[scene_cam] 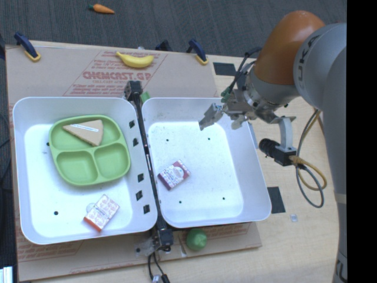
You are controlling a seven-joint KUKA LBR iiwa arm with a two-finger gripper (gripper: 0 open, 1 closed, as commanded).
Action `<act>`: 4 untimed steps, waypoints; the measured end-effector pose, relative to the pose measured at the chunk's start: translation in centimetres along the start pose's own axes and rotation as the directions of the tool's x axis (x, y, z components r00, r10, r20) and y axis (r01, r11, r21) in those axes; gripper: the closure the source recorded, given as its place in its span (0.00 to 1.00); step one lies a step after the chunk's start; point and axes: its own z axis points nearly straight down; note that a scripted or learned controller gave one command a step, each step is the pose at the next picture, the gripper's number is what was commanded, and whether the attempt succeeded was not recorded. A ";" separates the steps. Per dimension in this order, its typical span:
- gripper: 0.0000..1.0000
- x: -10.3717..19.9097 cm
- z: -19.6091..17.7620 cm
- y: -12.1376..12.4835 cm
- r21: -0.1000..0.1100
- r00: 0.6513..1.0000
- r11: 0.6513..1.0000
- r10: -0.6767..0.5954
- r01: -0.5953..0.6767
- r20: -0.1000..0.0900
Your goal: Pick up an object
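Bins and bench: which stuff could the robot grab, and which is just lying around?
For the job:
end effector
small carton
snack packet
sandwich wedge
green tray

Lying about:
banana
green ball
carrot on the floor

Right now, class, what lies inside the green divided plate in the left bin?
The green divided plate holds one sandwich wedge in its top compartment. The two lower compartments show bare green. Whatever sits beneath the wedge is covered.

Evenly and brightly lit from above; soft, faint shadows inside the two shallow white plastic bins (247, 158); slightly soft focus throughout.
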 end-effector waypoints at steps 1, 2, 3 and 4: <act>0.00 -3.3 7.2 -4.8 0.003 1.000 1.000 0.000 0.000 0.001; 0.00 -6.2 13.0 2.9 0.001 1.000 1.000 0.000 0.000 -0.001; 0.00 -6.3 13.2 5.3 -0.002 1.000 1.000 0.000 0.000 -0.001; 0.00 -6.3 12.3 -2.6 0.001 1.000 1.000 -0.001 0.001 0.001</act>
